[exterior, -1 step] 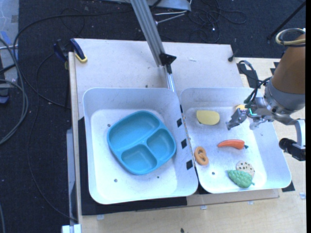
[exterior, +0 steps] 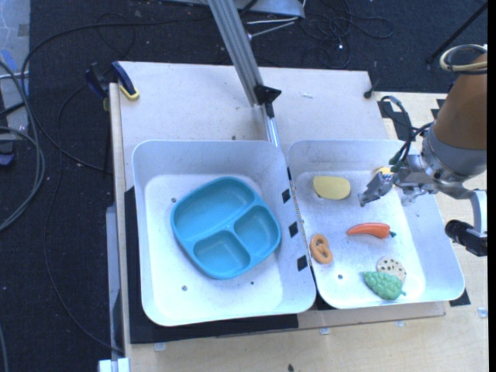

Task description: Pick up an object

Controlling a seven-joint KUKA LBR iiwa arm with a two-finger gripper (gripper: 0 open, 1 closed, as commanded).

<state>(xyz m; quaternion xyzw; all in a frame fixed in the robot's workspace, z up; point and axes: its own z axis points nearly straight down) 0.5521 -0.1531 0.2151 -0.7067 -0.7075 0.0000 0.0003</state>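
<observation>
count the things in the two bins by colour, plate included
blue: 1, plate
yellow: 1, flat piece
red-orange: 1, pepper
orange: 1, pretzel
green: 1, leafy piece
pale speckled: 1, cookie
total: 6

blue divided plate in left bin | cables on floor
</observation>
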